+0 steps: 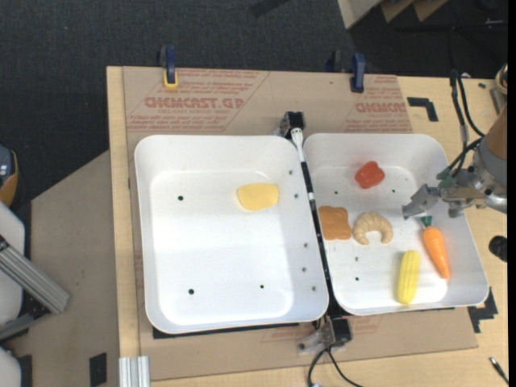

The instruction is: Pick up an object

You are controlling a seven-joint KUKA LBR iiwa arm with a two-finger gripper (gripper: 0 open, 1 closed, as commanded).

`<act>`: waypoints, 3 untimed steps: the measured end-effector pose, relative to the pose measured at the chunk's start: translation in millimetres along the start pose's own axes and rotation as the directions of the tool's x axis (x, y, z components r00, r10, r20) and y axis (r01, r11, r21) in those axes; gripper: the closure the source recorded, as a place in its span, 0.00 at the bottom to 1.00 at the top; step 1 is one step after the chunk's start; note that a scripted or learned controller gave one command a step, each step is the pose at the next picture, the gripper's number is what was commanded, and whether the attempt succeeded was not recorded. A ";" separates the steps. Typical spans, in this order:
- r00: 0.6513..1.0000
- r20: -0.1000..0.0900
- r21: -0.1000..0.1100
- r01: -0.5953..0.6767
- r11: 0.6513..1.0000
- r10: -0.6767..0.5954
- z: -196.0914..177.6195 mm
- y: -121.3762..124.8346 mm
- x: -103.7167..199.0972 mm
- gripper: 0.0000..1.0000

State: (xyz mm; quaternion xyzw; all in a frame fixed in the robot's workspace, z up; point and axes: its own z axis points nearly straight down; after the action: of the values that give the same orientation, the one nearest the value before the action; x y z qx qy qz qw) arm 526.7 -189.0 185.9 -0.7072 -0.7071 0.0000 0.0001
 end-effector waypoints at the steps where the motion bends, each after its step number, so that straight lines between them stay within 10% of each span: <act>1: 1.000 -0.001 0.005 0.001 1.000 -0.001 107.2 39.0 -13.8 0.00; 2: 1.000 -0.011 -0.001 0.005 1.000 -0.005 101.1 120.5 -29.1 0.00; 3: 1.000 -0.001 -0.005 0.006 1.000 -0.006 88.9 119.4 -31.8 1.00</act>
State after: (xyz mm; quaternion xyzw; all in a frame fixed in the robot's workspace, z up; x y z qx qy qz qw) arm 646.0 -220.8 97.0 -0.7052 -0.7090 -0.0018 -0.0013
